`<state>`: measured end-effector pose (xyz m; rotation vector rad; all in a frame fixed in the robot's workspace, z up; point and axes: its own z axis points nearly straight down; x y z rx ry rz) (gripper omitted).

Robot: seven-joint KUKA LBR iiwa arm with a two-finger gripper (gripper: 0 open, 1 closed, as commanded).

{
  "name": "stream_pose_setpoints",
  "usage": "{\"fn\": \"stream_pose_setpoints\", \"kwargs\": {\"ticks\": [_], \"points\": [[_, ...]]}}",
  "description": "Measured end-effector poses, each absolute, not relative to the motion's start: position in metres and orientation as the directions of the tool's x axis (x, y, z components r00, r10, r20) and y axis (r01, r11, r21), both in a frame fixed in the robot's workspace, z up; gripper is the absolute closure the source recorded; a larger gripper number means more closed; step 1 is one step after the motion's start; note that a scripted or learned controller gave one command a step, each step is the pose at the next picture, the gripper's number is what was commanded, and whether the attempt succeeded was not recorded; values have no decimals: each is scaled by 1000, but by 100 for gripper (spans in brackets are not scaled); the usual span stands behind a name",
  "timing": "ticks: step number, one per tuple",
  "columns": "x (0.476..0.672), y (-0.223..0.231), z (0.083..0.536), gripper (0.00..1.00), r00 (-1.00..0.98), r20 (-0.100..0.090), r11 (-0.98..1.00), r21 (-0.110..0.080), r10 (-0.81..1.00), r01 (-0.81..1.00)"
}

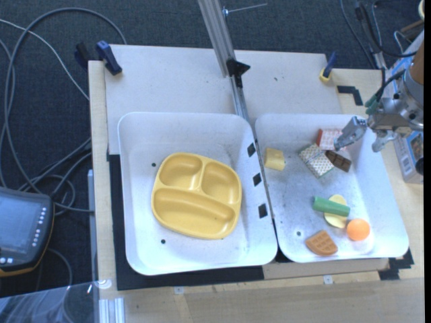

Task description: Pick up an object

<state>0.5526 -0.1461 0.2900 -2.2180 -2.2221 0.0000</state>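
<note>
A pale wooden bench (202, 69) stands on dark carpet (47, 73) strewn with grey cables (27, 39).

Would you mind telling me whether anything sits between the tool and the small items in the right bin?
Nothing visible does. The tool hangs at the right bin's far right corner, beside the red-and-white packet and brown piece.

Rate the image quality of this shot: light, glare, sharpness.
Camera view: even, soft overhead light with faint shadows; the white right bin is washed out along its near rim by the orange ball; the yellow divided plate reads sharp; the tool looks slightly soft and blurred.
</note>
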Motion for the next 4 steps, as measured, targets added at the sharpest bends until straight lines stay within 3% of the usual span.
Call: {"fn": "stream_pose_setpoints", "kwargs": {"ticks": [1, 4], "points": [[553, -146, 290, 0, -1, 1, 1, -1, 1000, 1000], [553, -133, 137, 0, -1, 2, 1, -7, 1000, 1000]]}}
